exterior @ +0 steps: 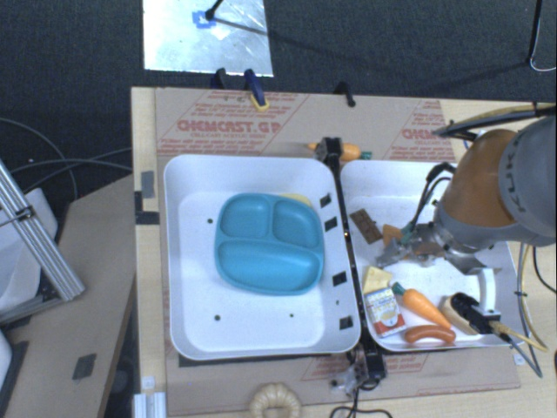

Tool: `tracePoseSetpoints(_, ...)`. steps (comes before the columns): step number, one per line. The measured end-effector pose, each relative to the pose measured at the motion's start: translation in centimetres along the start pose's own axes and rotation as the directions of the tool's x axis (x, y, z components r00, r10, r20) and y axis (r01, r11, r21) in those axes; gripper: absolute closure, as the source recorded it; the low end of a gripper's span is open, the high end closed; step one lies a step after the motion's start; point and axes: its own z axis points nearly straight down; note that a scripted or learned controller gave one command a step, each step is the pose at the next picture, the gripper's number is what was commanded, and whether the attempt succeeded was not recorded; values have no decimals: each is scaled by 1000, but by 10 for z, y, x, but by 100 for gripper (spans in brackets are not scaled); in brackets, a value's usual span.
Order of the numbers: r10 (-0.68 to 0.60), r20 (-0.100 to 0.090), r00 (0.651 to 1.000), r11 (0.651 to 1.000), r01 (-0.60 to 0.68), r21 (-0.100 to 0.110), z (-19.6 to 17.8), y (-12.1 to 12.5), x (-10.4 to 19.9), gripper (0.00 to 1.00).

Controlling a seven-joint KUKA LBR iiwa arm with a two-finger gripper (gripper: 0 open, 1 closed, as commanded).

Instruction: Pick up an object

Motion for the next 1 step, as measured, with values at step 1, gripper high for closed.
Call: tracePoseSetpoints(1, 0, 0, 1000, 1000, 0, -2, -12, 1, 0, 100)
